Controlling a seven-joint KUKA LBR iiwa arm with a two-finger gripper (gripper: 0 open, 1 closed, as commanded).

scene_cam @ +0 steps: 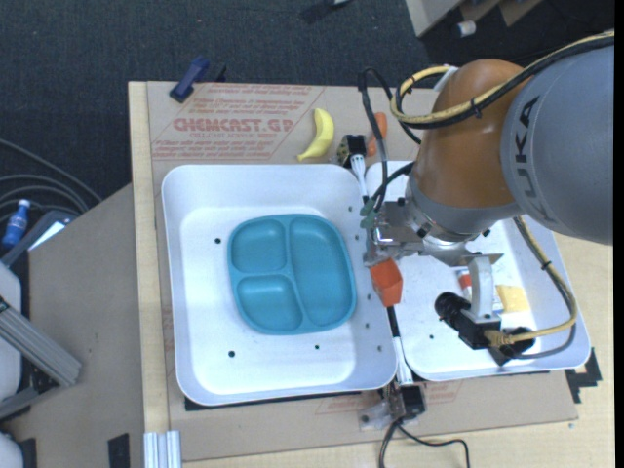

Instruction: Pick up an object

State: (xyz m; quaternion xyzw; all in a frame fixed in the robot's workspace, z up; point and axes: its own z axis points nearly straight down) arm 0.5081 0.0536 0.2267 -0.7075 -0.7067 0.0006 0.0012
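Orange block point(388, 283), small and boxy, reddish on its lower face, sits between my gripper point(387, 266) fingers, pinched from above. It hangs over the seam between the left bin point(195, 198) and right bin point(556, 261), just beside the blue divided plate point(292, 272).

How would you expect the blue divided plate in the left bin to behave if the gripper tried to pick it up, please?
The blue divided plate looks moulded and rigid, so it probably won't flop. Lying flat and wide in the left bin, it seems unlikely to roll or tip. Its smooth, low rim may be slippery and hard to pinch.
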